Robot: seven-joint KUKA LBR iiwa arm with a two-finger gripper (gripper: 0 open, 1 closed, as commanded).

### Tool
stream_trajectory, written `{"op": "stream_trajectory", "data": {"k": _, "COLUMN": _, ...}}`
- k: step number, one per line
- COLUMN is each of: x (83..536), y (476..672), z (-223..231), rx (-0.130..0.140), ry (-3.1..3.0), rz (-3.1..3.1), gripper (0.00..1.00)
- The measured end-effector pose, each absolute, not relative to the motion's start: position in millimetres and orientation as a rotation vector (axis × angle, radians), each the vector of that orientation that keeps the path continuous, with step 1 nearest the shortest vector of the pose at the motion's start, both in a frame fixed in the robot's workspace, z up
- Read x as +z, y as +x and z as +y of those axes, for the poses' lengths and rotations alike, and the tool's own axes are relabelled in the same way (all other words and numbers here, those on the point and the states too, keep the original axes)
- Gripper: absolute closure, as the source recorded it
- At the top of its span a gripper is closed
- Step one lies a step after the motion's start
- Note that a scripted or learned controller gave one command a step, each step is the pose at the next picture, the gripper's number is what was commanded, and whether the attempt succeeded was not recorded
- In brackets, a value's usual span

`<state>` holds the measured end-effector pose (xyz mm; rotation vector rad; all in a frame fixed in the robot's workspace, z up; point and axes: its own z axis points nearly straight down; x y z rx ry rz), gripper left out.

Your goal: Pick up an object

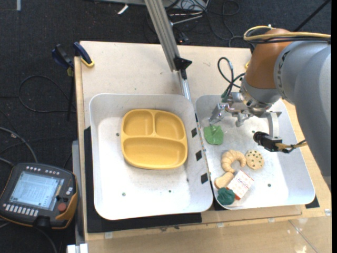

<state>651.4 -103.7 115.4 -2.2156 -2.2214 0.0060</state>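
Tool (227,115): fingers spread, holding nothing, above right white bin (295,178)
Flat green leaf-shaped piece (214,135): just below tool
Yellow divided plastic tray (154,139): in left white bin (105,183)

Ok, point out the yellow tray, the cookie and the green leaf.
Yellow tray (154,153): camera view, its long front compartment.
Cookie (255,159): camera view, middle of its top.
Green leaf (214,135): camera view, its middle.
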Motion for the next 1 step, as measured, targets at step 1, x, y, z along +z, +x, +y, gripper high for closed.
{"op": "stream_trajectory", "data": {"k": 1, "x": 94.9, "y": 651.8, "z": -103.3, "rx": 0.001, "ry": -2.221, "rz": -2.223, "gripper": 0.0}}
